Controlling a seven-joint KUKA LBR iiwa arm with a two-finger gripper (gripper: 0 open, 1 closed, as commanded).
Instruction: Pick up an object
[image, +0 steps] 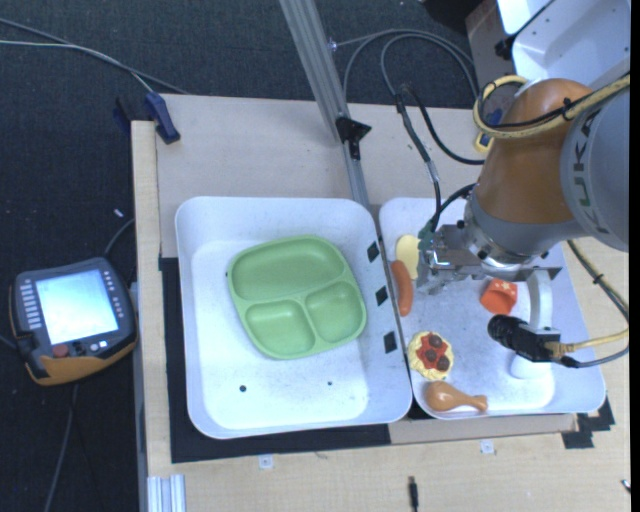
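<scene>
Orange-red and slim, a toy sausage (402, 286) lies lengthwise against the left wall of the right bin (465, 325), with a small yellow piece (407, 249) touching its far end. These two are the things nearest the gripper (437, 268), which hangs low just to their right, over the upper part of that bin. From where I stand the wrist's bulk covers its tip, so I cannot tell whether it is open or closed, and I can see nothing in its grasp.

Further along the same bin, towards the near edge, sits a round pizza (432, 352) with dark red toppings, and just below it a tan drumstick (453, 399) lies on its side by the front rim. An orange-red lump (498, 296) rests to the gripper's right, partly under the arm (540, 150), whose orange band bulges above the grey wrist.

The left bin (300, 400) holds a green plate (297, 297) with three compartments, set a little askew. Both bins sit side by side on the pale wooden bench (250, 150). Off the bench to the left, a teach pendant (70, 315) with a lit screen lies on the dark floor.
</scene>
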